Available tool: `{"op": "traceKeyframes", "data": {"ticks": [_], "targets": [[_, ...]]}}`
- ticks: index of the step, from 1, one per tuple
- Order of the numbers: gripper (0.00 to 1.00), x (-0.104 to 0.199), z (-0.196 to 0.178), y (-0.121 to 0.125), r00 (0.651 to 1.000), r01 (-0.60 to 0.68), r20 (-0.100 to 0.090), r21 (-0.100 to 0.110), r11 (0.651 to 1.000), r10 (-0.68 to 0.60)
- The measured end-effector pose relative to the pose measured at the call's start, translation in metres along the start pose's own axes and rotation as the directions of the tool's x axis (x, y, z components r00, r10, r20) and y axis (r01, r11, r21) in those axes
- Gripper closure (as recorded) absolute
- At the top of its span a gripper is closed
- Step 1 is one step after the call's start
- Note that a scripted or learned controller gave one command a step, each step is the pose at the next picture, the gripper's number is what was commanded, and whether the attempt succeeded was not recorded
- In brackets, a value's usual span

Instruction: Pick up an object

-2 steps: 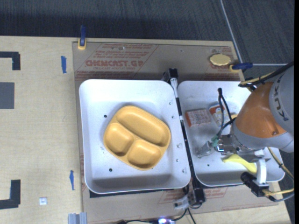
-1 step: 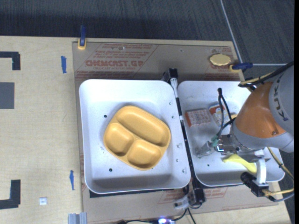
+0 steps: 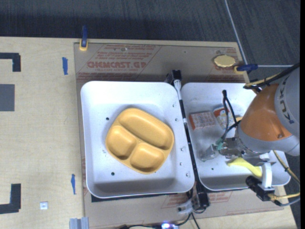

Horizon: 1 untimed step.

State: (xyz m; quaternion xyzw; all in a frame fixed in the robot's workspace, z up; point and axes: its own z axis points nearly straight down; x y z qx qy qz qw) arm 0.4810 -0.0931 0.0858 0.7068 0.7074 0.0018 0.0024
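The right bin (image 3: pixel 209 179) holds a flat white packet with a red label (image 3: pixel 205 119) near its back left. A yellow banana-shaped object (image 3: pixel 244 166) lies near its front right, partly under the arm. My gripper (image 3: pixel 213 150) reaches down into the middle of this bin, between the packet and the yellow object, its metal tip close to the bin floor. The grey arm with its orange band (image 3: pixel 263 118) covers the bin's right side. In the left bin (image 3: pixel 95 99) a yellow three-section plate (image 3: pixel 139 140) lies in the middle.
A black clamp strip (image 3: pixel 183 123) runs between the two bins. Black cables (image 3: pixel 228 109) hang from the wrist over the packet. A tan disc (image 3: pixel 224 60) and a blue clip (image 3: pixel 84 37) sit on the cardboard behind the bins.
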Motion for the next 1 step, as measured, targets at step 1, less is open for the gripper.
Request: {"op": "traceKeyframes", "data": {"ticks": [1], "targets": [[0.00,-0.0062,0.0001,-0.0003,1.000,0.000,-0.001,0.001,1.000,0.000]]}}
